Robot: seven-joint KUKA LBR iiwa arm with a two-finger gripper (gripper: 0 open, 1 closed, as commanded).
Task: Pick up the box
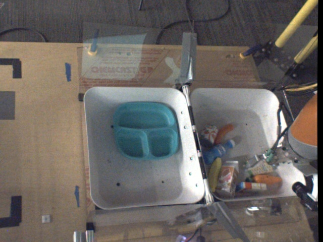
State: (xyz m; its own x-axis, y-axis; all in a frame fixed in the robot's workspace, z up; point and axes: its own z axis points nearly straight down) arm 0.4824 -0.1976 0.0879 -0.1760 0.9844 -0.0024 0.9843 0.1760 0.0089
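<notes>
Box [227,178] just left of end effector [268,158], in right bin [237,102] beside banana [215,173]. End effector opening: cannot tell. Probably light, stiff cardboard; best pinched across narrow sides.

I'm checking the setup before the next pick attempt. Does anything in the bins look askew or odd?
Nothing looks damaged or spilled. The small items, including the box, lie jumbled in the right bin's near half, some touching. The teal tray lies flat in the left bin.

Grey arm [308,135] with orange band at right edge, wrist angled inward
</notes>
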